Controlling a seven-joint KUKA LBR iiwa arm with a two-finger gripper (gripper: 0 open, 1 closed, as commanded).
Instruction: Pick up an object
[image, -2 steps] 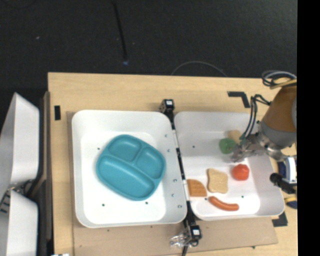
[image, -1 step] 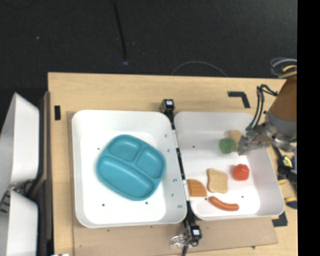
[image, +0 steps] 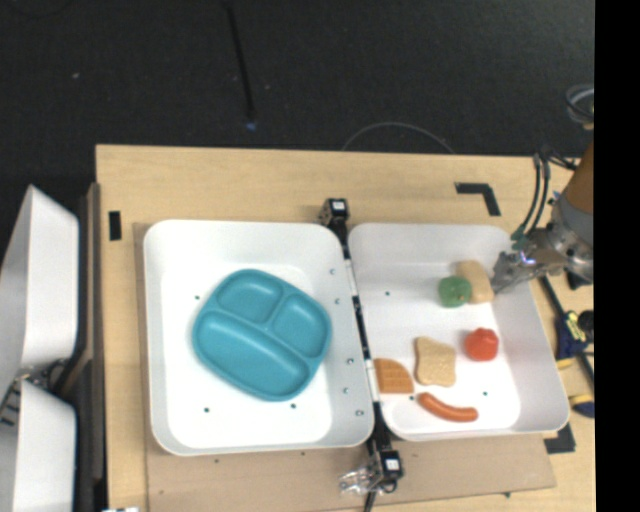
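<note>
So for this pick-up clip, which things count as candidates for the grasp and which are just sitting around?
Job in hand:
gripper
green ball
beige block
red tomato
bread slice
toast piece
sausage
right bin

Lying about:
blue divided plate
left bin

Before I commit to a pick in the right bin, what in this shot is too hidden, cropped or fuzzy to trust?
- Gripper: small and blurred in the camera view; open or shut is unreadable.
- Arm: cut off by the right edge above the wrist.
- Beige block: the gripper meets its right end, and the green ball overlaps its left, so contact is unclear.
- Waffle piece: sits against the right bin wall; its left edge is hard to separate.
</note>
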